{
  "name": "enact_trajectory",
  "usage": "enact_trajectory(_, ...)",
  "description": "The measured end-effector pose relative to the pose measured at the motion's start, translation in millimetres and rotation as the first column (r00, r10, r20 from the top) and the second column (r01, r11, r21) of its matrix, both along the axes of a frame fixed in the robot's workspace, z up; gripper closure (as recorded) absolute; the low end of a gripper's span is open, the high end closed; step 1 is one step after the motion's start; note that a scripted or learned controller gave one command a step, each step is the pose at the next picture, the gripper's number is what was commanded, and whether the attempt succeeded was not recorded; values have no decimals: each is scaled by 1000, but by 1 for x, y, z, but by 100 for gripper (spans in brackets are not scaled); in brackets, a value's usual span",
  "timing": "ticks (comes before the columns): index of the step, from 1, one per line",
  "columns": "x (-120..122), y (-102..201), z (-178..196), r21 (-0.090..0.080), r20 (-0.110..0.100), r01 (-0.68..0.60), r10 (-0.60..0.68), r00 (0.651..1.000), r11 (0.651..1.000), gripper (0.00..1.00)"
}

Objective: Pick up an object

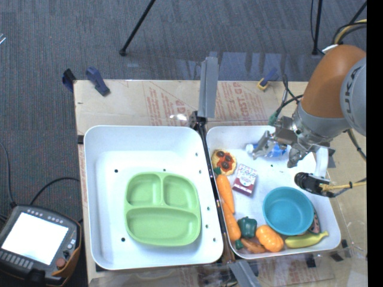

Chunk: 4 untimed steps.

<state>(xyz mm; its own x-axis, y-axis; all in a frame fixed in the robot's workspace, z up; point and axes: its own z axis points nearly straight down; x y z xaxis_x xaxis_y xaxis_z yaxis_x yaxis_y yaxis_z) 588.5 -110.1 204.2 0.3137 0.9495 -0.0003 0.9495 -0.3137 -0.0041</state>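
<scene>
Approach step: gripper (276, 149) hangs over the right bin's (333, 220) back edge; cannot tell its state. Nearest candidates: blue object (276, 150) right at it, small carton (245, 180) just beside. Next move needs centring over one, then descent.

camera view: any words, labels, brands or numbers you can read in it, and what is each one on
"KU": white letters on the grey arm casing, cut off at the picture's edge.
Red print on the brown cardboard sheet under the bins: upside down and blurred, not readable.
Label on the small red and white carton in the right white bin: too small to read.
Screen of the grey handheld pendant: blank white glare, no text legible.
</scene>
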Motion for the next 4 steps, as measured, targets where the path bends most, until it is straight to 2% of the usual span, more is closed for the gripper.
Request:
enact_trajectory(1, -24, -21, -112, -2, 8, -114, 114, 993, 993, 0)
enact_trajectory(2, -22, -21, -101, 3, 13, -107, 107, 994, 994, 100)
enact_trajectory(3, -23, -20, -102, 3, 11, -107, 107, 994, 994, 0)
enact_trajectory(4, -22, -31, -91, -1, 6, 198, -198, 980, 980, 0)
